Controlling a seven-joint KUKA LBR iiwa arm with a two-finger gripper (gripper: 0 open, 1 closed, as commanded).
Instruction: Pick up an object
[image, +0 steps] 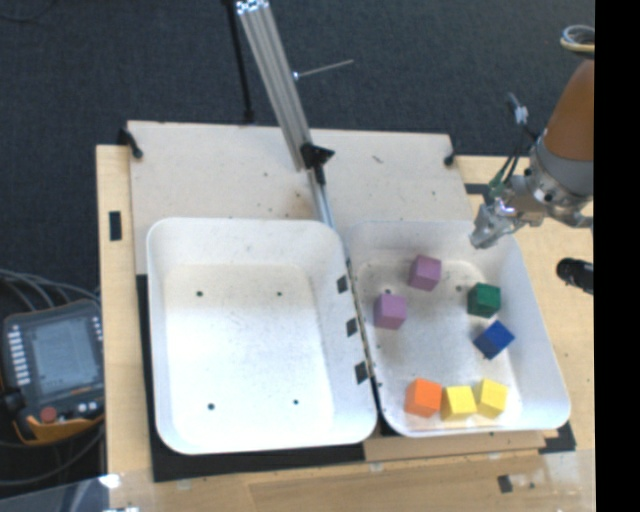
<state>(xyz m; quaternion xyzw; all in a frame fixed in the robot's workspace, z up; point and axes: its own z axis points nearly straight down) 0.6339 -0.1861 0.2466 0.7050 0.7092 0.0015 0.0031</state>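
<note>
The right bin (540, 385) holds several small blocks: two purple cubes (425, 271) (390, 309), a green cube (485, 298), a blue cube (493, 339), an orange cube (423, 396) and two yellow cubes (459, 401) (492, 396) along its front wall. My gripper (487, 230) hangs over the bin's far right corner, above and to the right of the upper purple cube. Nothing shows between its fingers. It sits clear of every block.
The left bin (250, 335) lies beside the right one. A slanted aluminium bar (283, 90) runs down to the gap between the bins. A teach pendant (50, 360) sits off the bench at the left. Cables trail by the arm's wrist (560, 150).
</note>
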